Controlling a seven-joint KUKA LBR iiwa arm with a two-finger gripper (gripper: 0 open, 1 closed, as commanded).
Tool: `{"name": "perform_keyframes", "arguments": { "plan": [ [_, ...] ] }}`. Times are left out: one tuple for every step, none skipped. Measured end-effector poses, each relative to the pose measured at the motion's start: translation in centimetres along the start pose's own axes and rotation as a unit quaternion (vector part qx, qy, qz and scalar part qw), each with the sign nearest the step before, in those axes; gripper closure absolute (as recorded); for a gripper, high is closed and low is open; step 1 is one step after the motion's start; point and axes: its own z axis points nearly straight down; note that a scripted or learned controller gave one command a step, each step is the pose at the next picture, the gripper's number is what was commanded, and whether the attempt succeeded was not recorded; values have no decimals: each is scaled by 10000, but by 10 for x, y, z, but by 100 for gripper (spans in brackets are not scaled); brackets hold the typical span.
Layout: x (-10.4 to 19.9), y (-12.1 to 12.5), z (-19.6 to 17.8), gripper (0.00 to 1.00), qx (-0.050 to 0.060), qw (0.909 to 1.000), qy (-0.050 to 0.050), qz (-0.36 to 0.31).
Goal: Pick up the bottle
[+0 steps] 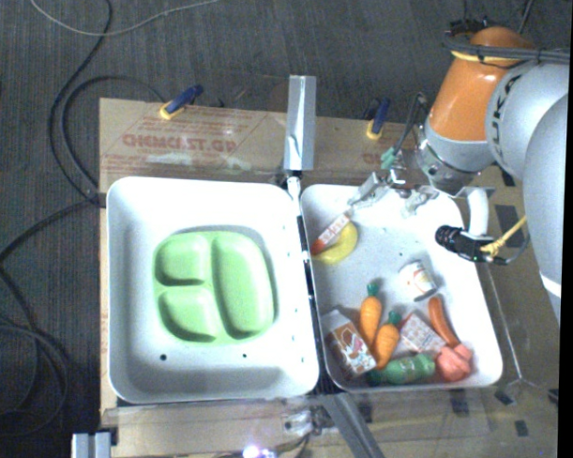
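Right bin (491,320), near rim, 6 o'clock: logged a green bottle (405,370), lying on its side with its dark end toward 9 o'clock, touching the bin wall. Identified as a bottle by shape only; label too small to read.
Just beside it at 3 o'clock: noted a pink-red lump (456,361).
At 9 o'clock of the bottle: entered a small printed carton (349,349), tilted.
Just beyond the bottle: counted two carrots (379,328), side by side, green tops toward 12 o'clock, the nearer one touching the bottle; found a second small carton (418,333) and an orange-red sausage (440,319) toward 3 o'clock.
Mid-bin: listed a small white pot (418,278), apart from the rest.
Far part, toward 10 o'clock: listed a yellow banana piece (340,244) against the left wall.
Left bin (125,293), at 9 o'clock: held a green divided tray (215,287).
Far end of right bin, 12 o'clock: recorded the tool (393,193), spread, pinching nothing, well apart from the bottle, on the grey arm (539,129).
Beyond both bins: saw the tabletop (196,140) with two clamps (181,100).
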Motion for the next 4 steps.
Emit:
{"name": "perform_keyframes", "arguments": {
  "plan": [
    [-2, -88, 109, 0, -15, 9981, 2, 617],
    [96, -41, 18, 0, -2, 9960, -12, -894],
    [147, -133, 19, 0, 10, 9995, -3, -312],
    [177, -13, 18, 0, 2, 9957, -24, 929]
  ]
}}
